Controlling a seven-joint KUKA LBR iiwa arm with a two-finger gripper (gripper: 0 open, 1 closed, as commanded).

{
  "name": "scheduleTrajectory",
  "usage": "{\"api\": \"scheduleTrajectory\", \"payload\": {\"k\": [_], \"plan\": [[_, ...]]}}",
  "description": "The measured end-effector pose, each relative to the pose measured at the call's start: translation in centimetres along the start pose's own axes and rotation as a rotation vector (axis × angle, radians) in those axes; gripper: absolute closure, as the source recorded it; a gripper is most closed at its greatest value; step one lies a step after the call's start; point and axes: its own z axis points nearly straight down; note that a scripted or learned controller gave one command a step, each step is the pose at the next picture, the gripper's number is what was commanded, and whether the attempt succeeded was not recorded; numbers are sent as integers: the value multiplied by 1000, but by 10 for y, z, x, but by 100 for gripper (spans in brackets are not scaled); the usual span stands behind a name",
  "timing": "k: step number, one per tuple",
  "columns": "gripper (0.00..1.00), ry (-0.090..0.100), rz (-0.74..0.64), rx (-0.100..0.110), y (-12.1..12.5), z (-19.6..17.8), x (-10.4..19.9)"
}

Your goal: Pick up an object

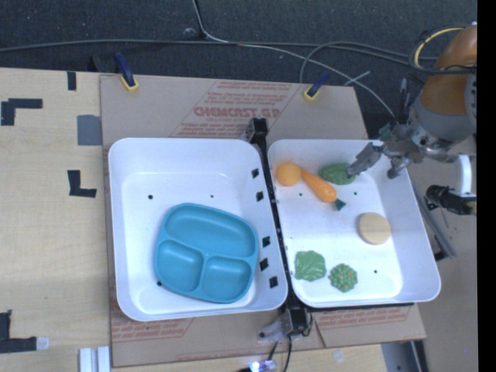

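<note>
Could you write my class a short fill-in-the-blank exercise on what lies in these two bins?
1. The blue divided tray lies in the ___ bin.
2. The carrot touches a round fruit coloured ___.
3. Near the right bin's front edge lie ___ green pieces.
4. The gripper hangs over the right bin's ___ corner.

Missing words: left; orange; two; far right

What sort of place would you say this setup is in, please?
Probably a robotics lab bench for picking trials. Two white bins sit on cardboard held by clamps, loose cables trail behind, and toy food lies by the robot arm.
</note>
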Motion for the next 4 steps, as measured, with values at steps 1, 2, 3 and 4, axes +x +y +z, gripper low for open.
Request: {"api": "scheduleTrajectory", "payload": {"k": [1, 2, 3, 4], "plan": [[0, 0, 0, 1, -4, 65, -1], [0, -3, -2, -11, -2, 112, 0], [100, -5, -2, -13, -1, 99, -1], [100, -2, 0, -10, -4, 54, -6]]}}
